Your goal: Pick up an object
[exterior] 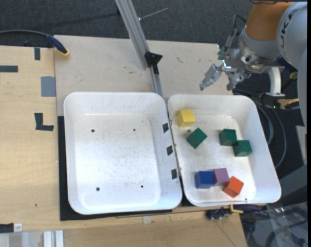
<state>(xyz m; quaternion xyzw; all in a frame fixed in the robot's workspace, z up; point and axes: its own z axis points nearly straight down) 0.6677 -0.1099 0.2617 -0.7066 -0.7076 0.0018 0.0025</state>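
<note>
The right bin [263, 153] holds several small blocks: a yellow cube [185, 118] at its back left, a green cube [197, 137] just in front of it, and two dark green cubes [227, 136] [242, 147] touching each other toward the right wall. A blue cube [204, 179], a purple cube [221, 175] and an orange cube [233, 186] sit in a row at the front. My gripper [220, 81] hangs above the bin's back rim, well above the blocks. It is open, with nothing between its fingers.
The left bin [114, 148] lies beside the right one, the two sharing a middle rim. A slanted metal pole [137, 32] runs down to a black clamp behind the bins. Cables hang off the bench's right side.
</note>
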